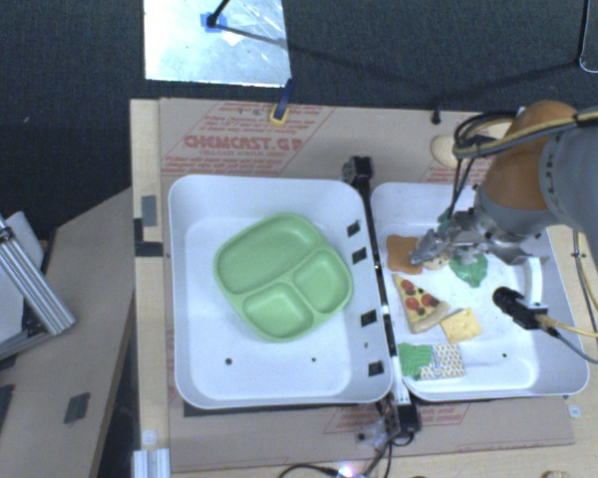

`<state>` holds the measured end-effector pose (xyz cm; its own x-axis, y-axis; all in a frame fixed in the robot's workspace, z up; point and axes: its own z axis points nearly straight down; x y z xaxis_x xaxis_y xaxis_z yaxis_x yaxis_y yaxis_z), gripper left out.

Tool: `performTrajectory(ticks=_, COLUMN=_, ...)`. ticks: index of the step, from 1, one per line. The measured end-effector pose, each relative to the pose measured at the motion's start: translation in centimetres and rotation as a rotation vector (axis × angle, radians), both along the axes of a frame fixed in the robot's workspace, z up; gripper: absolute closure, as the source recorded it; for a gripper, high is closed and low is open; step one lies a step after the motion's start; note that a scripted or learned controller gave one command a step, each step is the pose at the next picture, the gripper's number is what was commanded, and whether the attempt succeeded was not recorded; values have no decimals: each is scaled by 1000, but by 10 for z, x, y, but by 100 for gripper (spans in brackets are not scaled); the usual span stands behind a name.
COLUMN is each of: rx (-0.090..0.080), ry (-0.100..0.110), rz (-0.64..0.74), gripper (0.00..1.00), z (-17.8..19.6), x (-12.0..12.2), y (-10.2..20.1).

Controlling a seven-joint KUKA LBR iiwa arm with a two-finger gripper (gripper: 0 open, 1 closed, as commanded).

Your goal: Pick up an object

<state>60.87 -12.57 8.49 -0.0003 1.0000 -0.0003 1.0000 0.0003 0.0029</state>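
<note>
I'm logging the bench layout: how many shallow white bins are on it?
2. The left shallow white bin holds a green divided plate; the right shallow white bin holds toy food, with the gripper over it.

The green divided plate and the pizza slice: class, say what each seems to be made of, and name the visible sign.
Green divided plate: likely moulded plastic, matte to slightly glossy; uniform pale green with smooth rounded compartment ridges.
Pizza slice: probably a plastic or rubber toy; flat solid colours and crisp red dots on a neat wedge. The exact material cannot be settled from this view.
</note>
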Motion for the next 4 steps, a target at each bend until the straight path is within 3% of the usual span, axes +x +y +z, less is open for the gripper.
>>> performTrajectory(ticks=1, rx=1, ry=-4, rz=0, gripper=100, z=13, x=2, y=0)
performTrajectory(ticks=3, rx=-1, ry=-6, rz=6, gripper=100, z=138, x=7, y=11)
performTrajectory(ticks=4, rx=0, ry=0, rz=6, gripper=100, z=140, x=8, y=11)
